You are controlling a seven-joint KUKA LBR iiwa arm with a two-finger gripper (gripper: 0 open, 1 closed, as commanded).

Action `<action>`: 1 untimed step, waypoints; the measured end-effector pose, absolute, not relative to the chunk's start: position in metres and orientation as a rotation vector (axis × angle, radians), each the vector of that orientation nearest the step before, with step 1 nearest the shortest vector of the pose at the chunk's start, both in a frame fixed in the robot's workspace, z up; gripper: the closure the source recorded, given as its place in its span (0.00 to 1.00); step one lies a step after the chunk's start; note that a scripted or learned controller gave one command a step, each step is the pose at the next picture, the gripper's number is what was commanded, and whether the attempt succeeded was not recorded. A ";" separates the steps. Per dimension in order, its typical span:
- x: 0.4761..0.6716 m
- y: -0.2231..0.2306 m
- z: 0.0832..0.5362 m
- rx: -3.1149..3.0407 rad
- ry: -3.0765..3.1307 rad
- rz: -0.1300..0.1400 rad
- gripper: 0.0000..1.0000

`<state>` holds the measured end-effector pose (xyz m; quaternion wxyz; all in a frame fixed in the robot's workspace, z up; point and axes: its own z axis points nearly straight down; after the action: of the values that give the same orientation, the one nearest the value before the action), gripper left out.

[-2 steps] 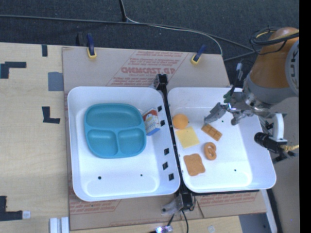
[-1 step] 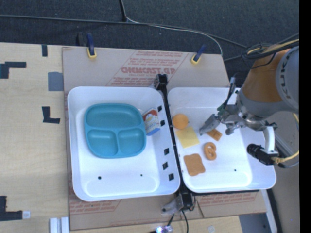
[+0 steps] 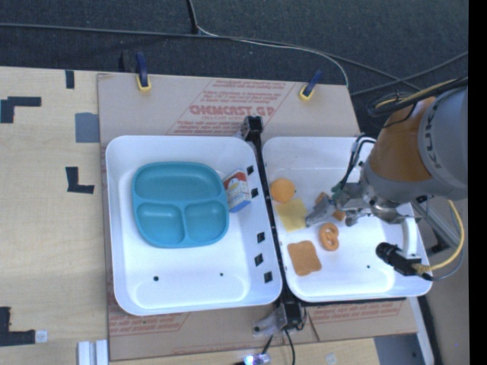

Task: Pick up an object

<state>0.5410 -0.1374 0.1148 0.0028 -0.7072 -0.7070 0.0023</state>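
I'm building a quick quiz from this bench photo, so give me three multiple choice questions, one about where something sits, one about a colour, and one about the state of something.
1. Where does the divided plate lie?
A. In the left bin
B. In the right bin
C. On the cardboard outside the bins

2. What colour is that plate?
A. Red
B. Blue
C. Yellow

3. How does the pincer stand relative to the pretzel?
A. Clamped on it and lifted
B. Over the left bin, far from it
C. Low in the right bin, just above it in the picture, not holding it

Answers: 1 A, the plate rests inside the left bin. 2 B, its surface is light blue. 3 C, the pretzel lies free on the floor of the right bin.
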 end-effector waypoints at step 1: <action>0.542 -0.136 0.128 -2.217 -2.222 0.004 1.00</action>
<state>0.5424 -0.1365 0.1275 0.0016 -0.7063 -0.7079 0.0012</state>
